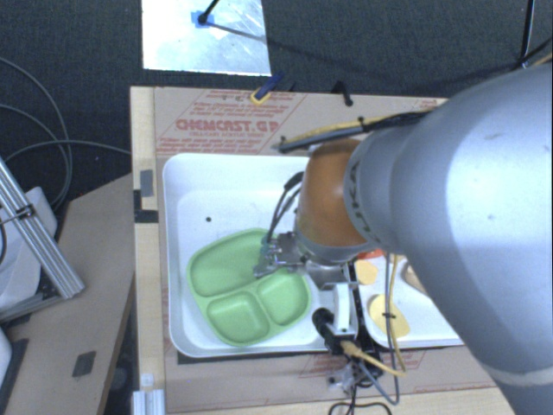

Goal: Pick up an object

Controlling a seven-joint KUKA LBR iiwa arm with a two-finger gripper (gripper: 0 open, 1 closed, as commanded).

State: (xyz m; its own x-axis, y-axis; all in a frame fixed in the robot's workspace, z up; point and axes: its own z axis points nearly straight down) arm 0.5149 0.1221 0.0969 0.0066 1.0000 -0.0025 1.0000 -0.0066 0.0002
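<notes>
The green divided plate (246,290) lies flat in the left bin (186,188) — not lifted. At its right edge the claw (298,271) hangs low under the arm; its grip I cannot tell. The pick looks undone.

My arm (467,206) is plain grey, with an orange band (324,201) above the wrist; the bin (194,184) is white; the divided plate (233,292) in it is pale green; to the right lie yellow-orange pieces (386,311); the far board (233,119) is tan with red print; the floor (69,50) is dark.
</notes>
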